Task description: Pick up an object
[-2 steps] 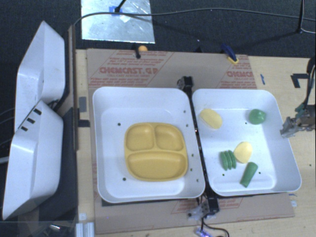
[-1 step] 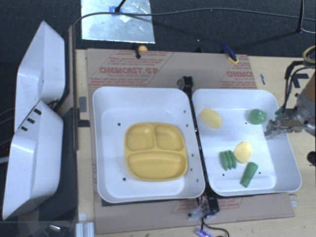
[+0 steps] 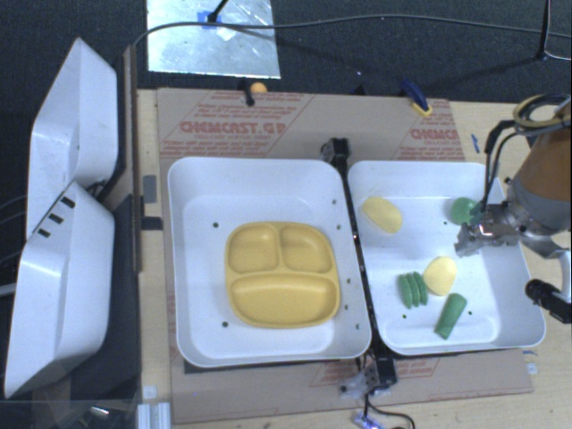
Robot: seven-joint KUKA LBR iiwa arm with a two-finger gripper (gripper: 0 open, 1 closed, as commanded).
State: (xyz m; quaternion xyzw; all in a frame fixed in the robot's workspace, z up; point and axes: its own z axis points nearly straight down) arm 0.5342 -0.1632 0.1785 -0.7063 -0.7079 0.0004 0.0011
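The arm comes in from the right edge of the frame and its hand [image 3: 474, 236] hangs low over the right bin [image 3: 518, 333], near that bin's right wall. From where I stand I cannot tell how the hand is set, and nothing I can see is caught in it.

The candidates for picking all lie in that right bin. A small green ball [image 3: 462, 209] sits just beside the hand, up and to its left, close enough that they may be touching; I can't say for sure. A pale yellow lump [image 3: 382, 214] rests in the bin's upper left. Lower down, a round yellow piece [image 3: 440, 275] lies touching a ribbed green piece [image 3: 412, 290], and a green stick [image 3: 450, 315] lies tilted just below them. The left bin [image 3: 192, 329] holds a yellow divided plate [image 3: 283, 273], well apart from the arm.

My guess is the hand is going for the green ball or the round yellow piece. The risks look plain enough. The ball could roll off at a nudge rather than be gripped, and it sits close to the bin's far wall, so it could get wedged there. The yellow piece is crowded by its green neighbours, so closing there might push one aside or catch two at once. The hand is also near the right wall and could scrape it.
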